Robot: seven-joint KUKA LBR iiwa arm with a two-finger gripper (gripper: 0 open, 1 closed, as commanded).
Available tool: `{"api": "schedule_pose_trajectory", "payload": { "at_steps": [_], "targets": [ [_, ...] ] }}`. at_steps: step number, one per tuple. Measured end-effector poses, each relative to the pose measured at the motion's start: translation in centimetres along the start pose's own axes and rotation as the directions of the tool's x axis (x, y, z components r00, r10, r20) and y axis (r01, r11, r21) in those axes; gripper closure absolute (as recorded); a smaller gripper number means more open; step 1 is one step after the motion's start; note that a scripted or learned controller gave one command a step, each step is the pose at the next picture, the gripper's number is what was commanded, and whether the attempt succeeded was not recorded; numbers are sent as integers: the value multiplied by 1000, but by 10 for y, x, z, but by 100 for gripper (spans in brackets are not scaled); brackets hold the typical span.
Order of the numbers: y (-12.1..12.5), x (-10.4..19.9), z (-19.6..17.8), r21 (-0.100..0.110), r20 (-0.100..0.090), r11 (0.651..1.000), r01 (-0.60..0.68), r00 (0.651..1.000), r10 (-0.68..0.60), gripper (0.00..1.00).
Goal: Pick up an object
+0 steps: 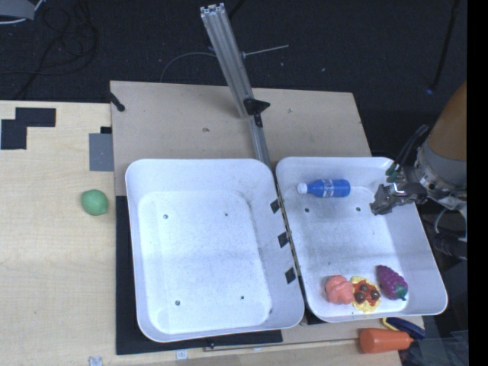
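orange toy (385,341) at bottom edge, half cut off; hand (383,202) blurred

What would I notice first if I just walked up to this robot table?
Probably the blue bottle lying on its side at the far end of the right bin, with the robot's hand just beside it. Next, the toy food bunched in that bin's near corner, and a green ball alone on the bench, left.

No text or label can be read.
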State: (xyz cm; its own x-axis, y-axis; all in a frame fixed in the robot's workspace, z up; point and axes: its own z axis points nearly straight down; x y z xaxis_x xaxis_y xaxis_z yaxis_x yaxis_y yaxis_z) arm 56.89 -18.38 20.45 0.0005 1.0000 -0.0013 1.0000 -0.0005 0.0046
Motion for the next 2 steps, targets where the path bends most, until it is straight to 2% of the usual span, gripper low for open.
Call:
{"api": "schedule_pose_trajectory", "payload": {
  "at_steps": [1,2],
  "targets": [
    [0,-1,-25,3,-1,1000,0,1000,0,100],
    [-4,60,-29,5,-3,1000,5,1000,-5,100]
  ]
}}
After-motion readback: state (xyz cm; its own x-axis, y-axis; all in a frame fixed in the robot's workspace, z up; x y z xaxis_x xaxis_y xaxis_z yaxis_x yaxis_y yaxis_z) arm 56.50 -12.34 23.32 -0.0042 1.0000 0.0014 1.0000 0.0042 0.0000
